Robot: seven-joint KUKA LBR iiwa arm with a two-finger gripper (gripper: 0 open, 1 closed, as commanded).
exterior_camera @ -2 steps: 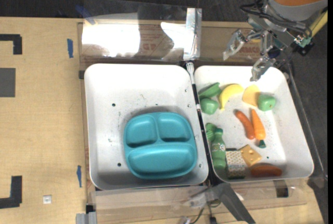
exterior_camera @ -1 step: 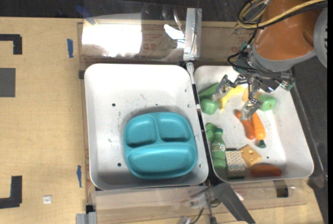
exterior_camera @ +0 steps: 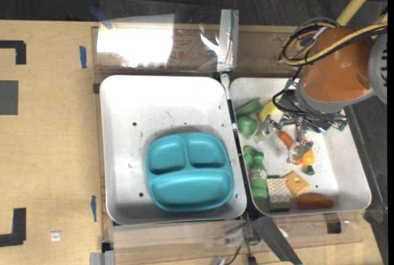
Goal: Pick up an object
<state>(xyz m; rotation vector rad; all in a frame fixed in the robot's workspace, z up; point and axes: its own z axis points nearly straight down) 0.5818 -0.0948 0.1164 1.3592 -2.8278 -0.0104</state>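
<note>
Two-finger metal hand (exterior_camera: pixel 286 132) low in right white bin (exterior_camera: pixel 354 153), under orange wrist band (exterior_camera: pixel 335 73). Fingers splayed apart w/ small orange carrot-like toy (exterior_camera: pixel 287 138) between them; can't tell if actually gripped. Green plastic toy (exterior_camera: pixel 248 106) and yellow piece (exterior_camera: pixel 268 111) just left of hand. Tan cheese-like block (exterior_camera: pixel 296 183) and red-brown sausage-like piece (exterior_camera: pixel 315 201) near bin's front. Teal three-compartment plastic tray (exterior_camera: pixel 188 171) in left white bin (exterior_camera: pixel 123 134).

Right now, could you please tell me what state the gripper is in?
Gripper: down in the right bin over the small toys; open, closed or holding anything cannot be told.
</note>
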